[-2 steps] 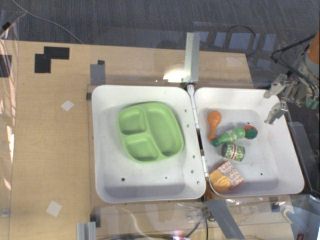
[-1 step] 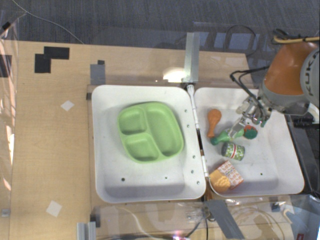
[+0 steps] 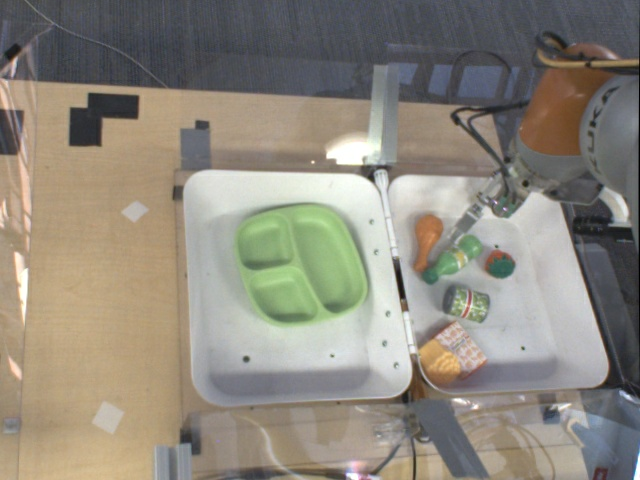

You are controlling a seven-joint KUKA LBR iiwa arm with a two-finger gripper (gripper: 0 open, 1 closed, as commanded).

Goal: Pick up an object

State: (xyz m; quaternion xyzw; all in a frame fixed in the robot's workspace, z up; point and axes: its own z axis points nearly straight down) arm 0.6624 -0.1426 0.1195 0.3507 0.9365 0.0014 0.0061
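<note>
Nothing is lifted yet, as I judge it: the bottle (image 3: 452,262) lies flat in the right bin (image 3: 560,368) between the carrot (image 3: 427,240) and the tomato (image 3: 500,263). I see the gripper (image 3: 466,225) low, just above the bottle's upper end; whether its fingers are apart I cannot tell. The grasp and lift remain.

No lettering, brand or number can be read anywhere; the label on the small green can (image 3: 467,304) is too blurred
</note>
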